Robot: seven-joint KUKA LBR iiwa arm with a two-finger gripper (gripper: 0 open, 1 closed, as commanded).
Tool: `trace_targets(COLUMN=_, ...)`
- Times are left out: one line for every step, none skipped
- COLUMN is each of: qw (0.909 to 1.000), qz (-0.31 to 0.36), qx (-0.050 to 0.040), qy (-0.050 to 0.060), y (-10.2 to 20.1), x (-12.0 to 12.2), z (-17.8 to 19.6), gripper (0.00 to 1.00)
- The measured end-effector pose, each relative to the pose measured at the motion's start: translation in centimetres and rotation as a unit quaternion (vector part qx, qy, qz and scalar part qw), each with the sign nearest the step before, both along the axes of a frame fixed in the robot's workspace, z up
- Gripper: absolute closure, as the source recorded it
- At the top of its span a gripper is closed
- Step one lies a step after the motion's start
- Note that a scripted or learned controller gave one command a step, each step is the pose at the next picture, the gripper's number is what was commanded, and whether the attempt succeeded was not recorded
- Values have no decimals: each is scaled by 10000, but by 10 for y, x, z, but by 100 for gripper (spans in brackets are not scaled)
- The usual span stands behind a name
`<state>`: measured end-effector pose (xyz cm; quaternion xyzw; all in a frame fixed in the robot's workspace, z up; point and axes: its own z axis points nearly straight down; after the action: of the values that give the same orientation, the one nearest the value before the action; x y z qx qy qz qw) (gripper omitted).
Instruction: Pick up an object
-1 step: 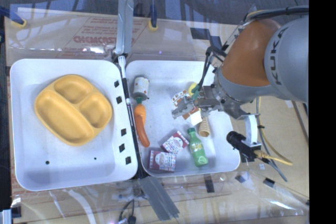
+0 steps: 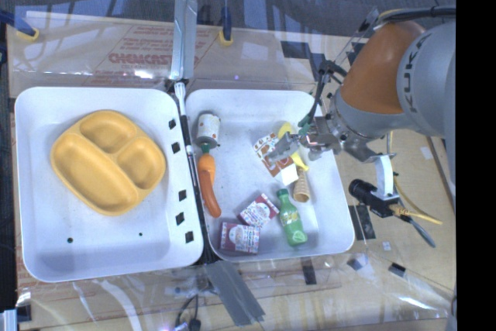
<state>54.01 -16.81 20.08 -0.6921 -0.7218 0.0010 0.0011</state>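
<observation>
- The arm (image 2: 403, 77), grey with an orange band, reaches in from the right and bends down over the right bin's right half.
- The left bin (image 2: 46, 244) is a shallow white tray; it holds a yellow divided plate (image 2: 108, 160) with three compartments, lying towards the bin's upper middle.
- The right bin (image 2: 248, 105) sits just beside the left one, with a grey metal strip (image 2: 184, 35) rising from the seam between them at the top.
- The gripper (image 2: 304, 142) is low over the upper right part of the right bin, right at a small cluster of items. Its fingers are lost in dark hardware and clutter, so I cannot tell whether the claw is wide, narrow or gripping anything.
- An orange carrot (image 2: 208, 184) lies lengthwise along the right bin's left wall.
- A green bottle (image 2: 291, 219) lies near the bin's lower right, just below an ice-cream cone (image 2: 301, 188).
- A dark red packet (image 2: 240, 238) lies at the bottom edge; a smaller red and white packet (image 2: 258, 211) is just above it.
- A small can (image 2: 207, 128) lies just above the carrot.
- A white and brown printed card (image 2: 269, 149) lies just left of the gripper, beside a yellow piece (image 2: 297, 160).
</observation>
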Motion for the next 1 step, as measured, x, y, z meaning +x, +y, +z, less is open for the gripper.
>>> trace_targets(qw=9998, qz=201, qx=-3, qy=-4, y=-22, x=31, z=-110, gripper=0)
